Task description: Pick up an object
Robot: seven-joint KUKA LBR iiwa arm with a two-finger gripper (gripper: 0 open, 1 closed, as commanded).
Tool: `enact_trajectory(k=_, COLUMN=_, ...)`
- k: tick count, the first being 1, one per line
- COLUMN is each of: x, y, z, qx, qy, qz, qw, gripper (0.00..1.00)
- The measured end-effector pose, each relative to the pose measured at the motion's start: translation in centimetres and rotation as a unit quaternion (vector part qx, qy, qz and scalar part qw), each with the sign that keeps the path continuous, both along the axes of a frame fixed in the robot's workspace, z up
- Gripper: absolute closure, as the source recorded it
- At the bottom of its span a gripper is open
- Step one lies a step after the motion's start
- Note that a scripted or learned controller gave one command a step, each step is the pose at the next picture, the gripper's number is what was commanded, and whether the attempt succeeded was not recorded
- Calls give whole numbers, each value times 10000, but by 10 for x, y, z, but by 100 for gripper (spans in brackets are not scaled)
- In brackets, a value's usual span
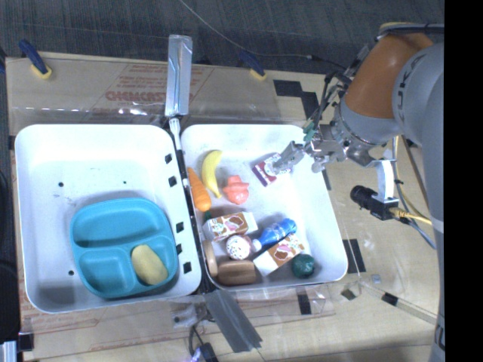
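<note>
My gripper (276, 164) reaches in over the upper right part of the right bin (324, 202). It is shut on a small maroon and white packet (264, 172), which shows between the fingertips. Left of it in the bin lie a yellow banana (213, 170), an orange carrot (198, 191) and a red toy (237, 190). Near the front wall there is a heap: a brown and white carton (230, 225), a speckled white ball (238, 247), a blue bottle (275, 232), a second carton (281, 253), a dark green ball (303, 265) and a brown loaf (235, 272).
The left bin (45, 157) bears a blue compartment tray (113, 228) with a yellow potato (149, 264) in its front right compartment. A metal divider bar (178, 74) stands between the bins at the back. The arm's grey and orange body (385, 81) hangs over the bench's right side.
</note>
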State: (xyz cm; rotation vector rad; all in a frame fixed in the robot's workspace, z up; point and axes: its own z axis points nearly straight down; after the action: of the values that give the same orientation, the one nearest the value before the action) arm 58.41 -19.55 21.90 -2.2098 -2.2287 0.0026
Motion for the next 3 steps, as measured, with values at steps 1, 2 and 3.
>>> enact_trajectory(k=1, x=14, y=40, z=-83, qx=4, qy=-5, qz=-57, qw=10000, gripper=0)
enact_trajectory(k=2, x=10, y=97, z=-29, qx=-2, qy=-33, qz=517, qw=9987, gripper=0)
enact_trajectory(k=3, x=-32, y=99, z=-127, qx=-12, qy=-19, qz=887, qw=9961, gripper=0)
